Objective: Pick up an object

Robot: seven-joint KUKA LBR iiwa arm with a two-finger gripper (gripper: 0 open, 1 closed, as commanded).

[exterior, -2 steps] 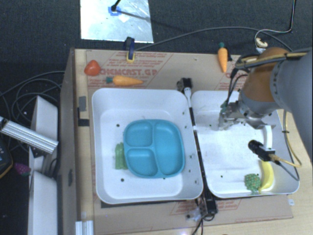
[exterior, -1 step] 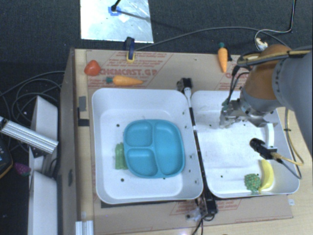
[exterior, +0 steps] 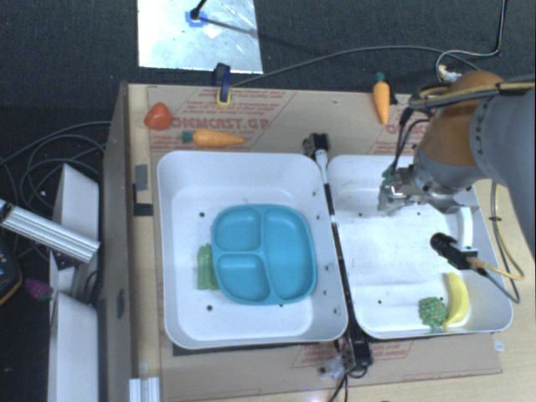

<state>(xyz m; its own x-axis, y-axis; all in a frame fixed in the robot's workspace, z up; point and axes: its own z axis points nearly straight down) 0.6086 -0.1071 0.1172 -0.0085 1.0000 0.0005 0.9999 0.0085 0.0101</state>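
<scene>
1. Plainly, the coming move turns on a diagonal. The gripper [exterior: 395, 196] hangs over the far-left part of the right bin [exterior: 368, 164], while the banana [exterior: 456, 298] lies in that bin's near-right corner, across its bare floor from the tool.
2. The banana's long axis runs far to near along the right bin's right wall, with a slight curve. A grasp would probably need to close across that line.
3. A knobbly green toy [exterior: 432, 311] sits just beside the banana, toward the right bin's middle. I cannot tell whether the two touch.
4. Past the right bin's left wall, a blue divided plate [exterior: 264, 254] and a green piece [exterior: 205, 268] lie well away from the tool.
5. Whether the gripper is open or closed cannot be made out, since its tip blurs into the white. Nothing can be seen held in it.
</scene>
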